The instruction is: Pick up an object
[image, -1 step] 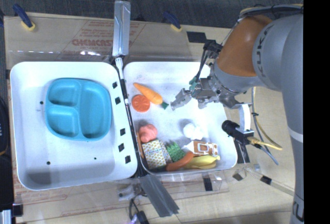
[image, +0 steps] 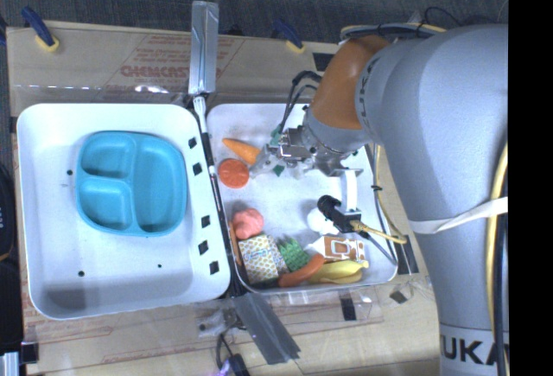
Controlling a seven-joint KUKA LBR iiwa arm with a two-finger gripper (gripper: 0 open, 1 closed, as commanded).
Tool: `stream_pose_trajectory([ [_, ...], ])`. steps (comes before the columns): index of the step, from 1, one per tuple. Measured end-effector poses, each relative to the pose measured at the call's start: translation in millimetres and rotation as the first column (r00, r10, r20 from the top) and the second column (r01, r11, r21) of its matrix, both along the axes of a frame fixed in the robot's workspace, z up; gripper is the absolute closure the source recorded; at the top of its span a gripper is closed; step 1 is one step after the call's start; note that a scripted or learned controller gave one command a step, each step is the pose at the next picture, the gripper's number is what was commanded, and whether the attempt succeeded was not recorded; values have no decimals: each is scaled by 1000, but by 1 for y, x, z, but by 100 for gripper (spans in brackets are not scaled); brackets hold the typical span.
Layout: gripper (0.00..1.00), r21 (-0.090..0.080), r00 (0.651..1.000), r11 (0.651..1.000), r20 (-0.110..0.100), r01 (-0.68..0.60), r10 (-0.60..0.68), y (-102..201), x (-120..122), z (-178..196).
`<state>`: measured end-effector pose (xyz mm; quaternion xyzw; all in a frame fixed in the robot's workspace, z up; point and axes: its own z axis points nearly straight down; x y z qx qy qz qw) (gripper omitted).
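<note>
The orange carrot (image: 241,149) lies in the right bin (image: 285,219), long axis running leftward and upward toward the blue tray (image: 131,181), its tip that way. My gripper (image: 281,154) hangs just right of it; I cannot tell my finger spread. Toys crowd the bin's lower edge, partly overlapping.

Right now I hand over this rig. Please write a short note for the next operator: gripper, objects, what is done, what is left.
Gripper: low over the far part of the right bin, beside the carrot and the orange ball. Nothing visibly held.
Other items lie at the near end: pink toy, banana, small carton.
Left bin holds the blue tray.
Done: approach.
Left: grasp and lift one object.
</note>
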<state>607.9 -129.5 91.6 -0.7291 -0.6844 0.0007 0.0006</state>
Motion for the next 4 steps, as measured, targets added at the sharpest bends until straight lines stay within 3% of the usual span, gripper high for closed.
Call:
stream_pose_trajectory([
  [1,0,1,998,998,0,69,-69,34,20,0],
  [2,0,-2,937,937,4,-350,350,-15,50,130],
  [3,0,1,877,877,2,-480,480,26,49,0],
  [4,100,1,876,876,2,-482,482,27,50,11],
])
